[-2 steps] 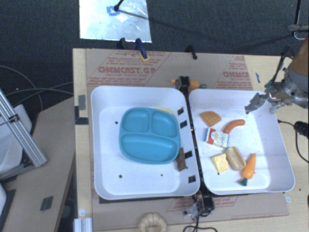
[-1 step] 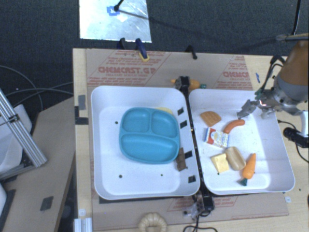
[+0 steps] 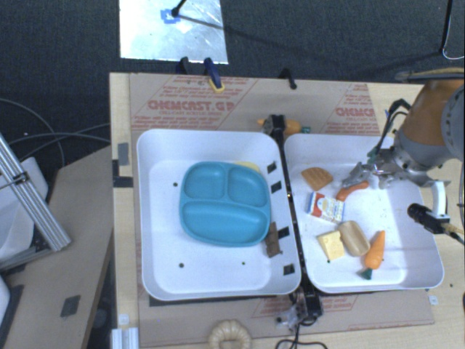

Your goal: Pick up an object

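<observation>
- The gripper [image 3: 361,173] sits low in the right bin [image 3: 429,267], fingers parted around the top of an orange sausage-like piece [image 3: 352,190] (not clamped yet, by the look of it).
- It should probably centre on it before closing, clear of the cracker [image 3: 317,177] and carton [image 3: 326,207].
- The arm [image 3: 429,129] reaches in from the right, wrist angled down-left.

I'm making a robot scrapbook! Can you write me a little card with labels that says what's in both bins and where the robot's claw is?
left bin: one blue divided plate
right bin: toy food
top of the food: tan cracker-like piece
middle: small red and white carton
lower part: yellow cheese block, tan bread piece, orange carrot
gripper: low in the right bin, just over an orange-red piece
arm: comes in from the right
</observation>
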`<state>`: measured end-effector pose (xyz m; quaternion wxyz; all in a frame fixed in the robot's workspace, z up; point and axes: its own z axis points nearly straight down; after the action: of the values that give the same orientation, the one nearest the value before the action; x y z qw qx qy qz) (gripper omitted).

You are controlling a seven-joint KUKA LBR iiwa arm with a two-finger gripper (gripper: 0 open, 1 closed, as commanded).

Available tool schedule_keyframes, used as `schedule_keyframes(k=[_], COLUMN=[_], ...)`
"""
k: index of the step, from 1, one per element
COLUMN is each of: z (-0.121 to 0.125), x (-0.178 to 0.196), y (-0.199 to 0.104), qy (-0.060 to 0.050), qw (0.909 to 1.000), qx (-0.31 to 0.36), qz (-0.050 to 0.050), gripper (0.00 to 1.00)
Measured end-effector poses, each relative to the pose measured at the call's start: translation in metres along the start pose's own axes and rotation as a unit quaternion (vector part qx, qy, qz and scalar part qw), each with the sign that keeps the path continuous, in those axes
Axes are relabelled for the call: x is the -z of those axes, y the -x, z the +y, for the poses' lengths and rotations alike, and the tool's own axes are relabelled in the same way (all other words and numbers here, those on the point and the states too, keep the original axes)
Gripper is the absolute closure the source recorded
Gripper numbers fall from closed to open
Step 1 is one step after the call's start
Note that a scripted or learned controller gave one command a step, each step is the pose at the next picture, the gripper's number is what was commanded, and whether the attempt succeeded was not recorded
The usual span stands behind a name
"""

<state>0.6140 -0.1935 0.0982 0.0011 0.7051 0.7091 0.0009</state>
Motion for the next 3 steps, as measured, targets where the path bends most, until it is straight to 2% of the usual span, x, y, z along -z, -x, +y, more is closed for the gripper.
schedule_keyframes(k=[1, 2, 3], z=[0.001, 0.002, 0.003], x=[-0.013, -0.001, 0.043], y=[-0.001, 0.0, -0.001], qy=[0.0, 0.001, 0.002], qw=[1.0, 1.0, 1.0], qx=[0.001, 0.001, 0.0], qz=[0.0, -0.001, -0.001], gripper=[0.0, 1.0, 1.0])
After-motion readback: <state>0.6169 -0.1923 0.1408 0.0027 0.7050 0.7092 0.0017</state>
